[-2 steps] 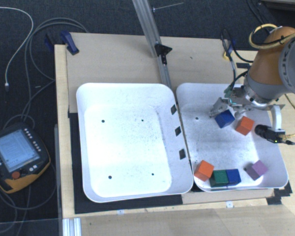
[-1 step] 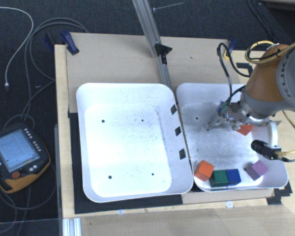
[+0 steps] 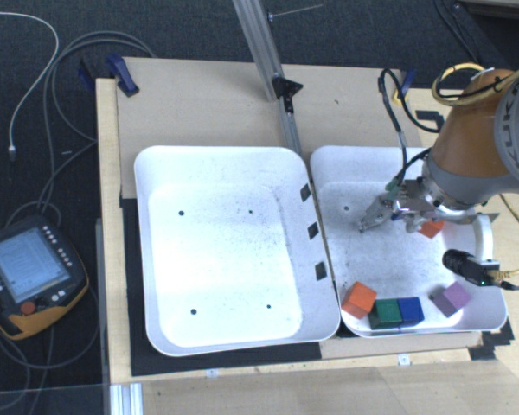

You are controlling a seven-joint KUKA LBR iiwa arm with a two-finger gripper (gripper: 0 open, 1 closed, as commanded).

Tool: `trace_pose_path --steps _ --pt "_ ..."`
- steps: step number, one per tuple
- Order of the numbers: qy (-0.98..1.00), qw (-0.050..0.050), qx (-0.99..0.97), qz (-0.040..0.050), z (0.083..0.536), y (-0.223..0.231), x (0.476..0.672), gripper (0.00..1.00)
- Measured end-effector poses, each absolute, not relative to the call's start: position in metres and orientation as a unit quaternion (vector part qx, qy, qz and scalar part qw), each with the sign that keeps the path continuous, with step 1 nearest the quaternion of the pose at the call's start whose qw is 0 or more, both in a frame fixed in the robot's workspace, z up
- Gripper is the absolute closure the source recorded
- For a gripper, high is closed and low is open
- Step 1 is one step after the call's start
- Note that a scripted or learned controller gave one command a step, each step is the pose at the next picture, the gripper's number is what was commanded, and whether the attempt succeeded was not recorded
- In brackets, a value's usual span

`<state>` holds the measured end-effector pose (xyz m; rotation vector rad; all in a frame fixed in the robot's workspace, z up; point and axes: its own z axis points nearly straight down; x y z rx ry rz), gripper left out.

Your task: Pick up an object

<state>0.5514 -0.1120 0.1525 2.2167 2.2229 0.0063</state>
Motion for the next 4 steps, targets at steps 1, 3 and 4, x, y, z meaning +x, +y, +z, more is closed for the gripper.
trace_pose_path --steps 1,3,4 --pt "0.707 0.004 0.708 0.0011 0.179 -0.163 0.587 0.0" --pt "0.708 0.011 0.706 0.0028 0.111 -0.174 0.663 0.0" --pt "0.708 0.002 0.706 0.0001 0.112 -0.17 0.658 1.0"
